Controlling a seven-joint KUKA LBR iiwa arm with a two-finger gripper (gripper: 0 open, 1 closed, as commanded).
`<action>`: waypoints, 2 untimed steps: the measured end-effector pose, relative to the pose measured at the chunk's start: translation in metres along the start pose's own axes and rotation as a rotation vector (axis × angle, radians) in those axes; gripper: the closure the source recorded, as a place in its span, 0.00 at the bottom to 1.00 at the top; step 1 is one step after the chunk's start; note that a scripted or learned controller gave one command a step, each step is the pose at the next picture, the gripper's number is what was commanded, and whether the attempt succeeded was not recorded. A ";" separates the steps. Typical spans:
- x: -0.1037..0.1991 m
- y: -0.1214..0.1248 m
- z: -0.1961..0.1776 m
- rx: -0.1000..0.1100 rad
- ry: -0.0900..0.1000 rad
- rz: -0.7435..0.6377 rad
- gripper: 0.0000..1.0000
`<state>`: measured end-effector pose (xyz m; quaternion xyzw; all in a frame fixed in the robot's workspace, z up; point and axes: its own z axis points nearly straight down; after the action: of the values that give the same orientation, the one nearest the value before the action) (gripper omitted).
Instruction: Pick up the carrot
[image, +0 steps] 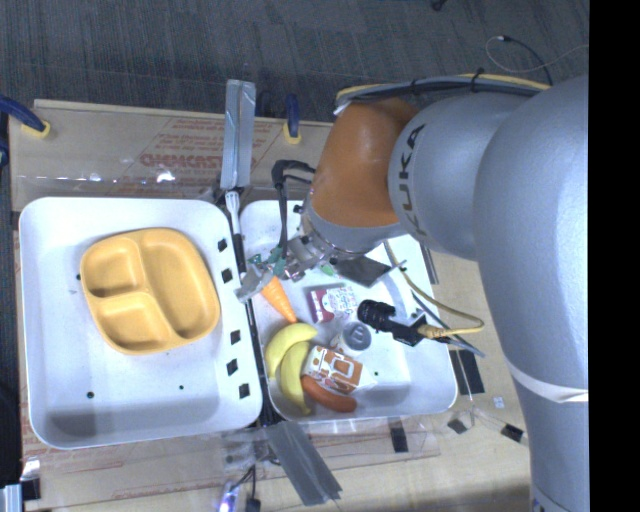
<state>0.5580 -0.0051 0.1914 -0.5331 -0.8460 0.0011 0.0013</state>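
Grey, with its orange band turned to the camera, the KUKA arm (480, 180) is seen reaching in from the right over the right bin (425, 380), much of which is covered by it. A yellow divided plate (150, 290) is shown lying in the left bin (40, 380), well apart from the work. In the right bin a banana (283, 362) is curled at the near left corner, with an orange box (335, 370) touching it and a red-and-white packet (335, 300) just beyond. The carrot (279, 298) is pictured on the floor of the right bin, close to the dividing wall, between the banana and the gripper (272, 266), its upper end directly under the tool. Whether the gripper is open or closed cannot be told from this angle, and no hold on the carrot can be confirmed. The approach is judged to be made, the tool being set low at the carrot's top end; the grasp is not yet shown and the lift not yet done, the carrot appearing to rest in the bin.
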 end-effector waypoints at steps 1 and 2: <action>-0.078 -0.017 -0.010 -0.002 -0.001 0.041 0.00; -0.021 0.004 0.000 0.000 0.001 -0.180 0.00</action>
<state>0.5702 -0.0224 0.1917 -0.4550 -0.8905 0.0009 0.0017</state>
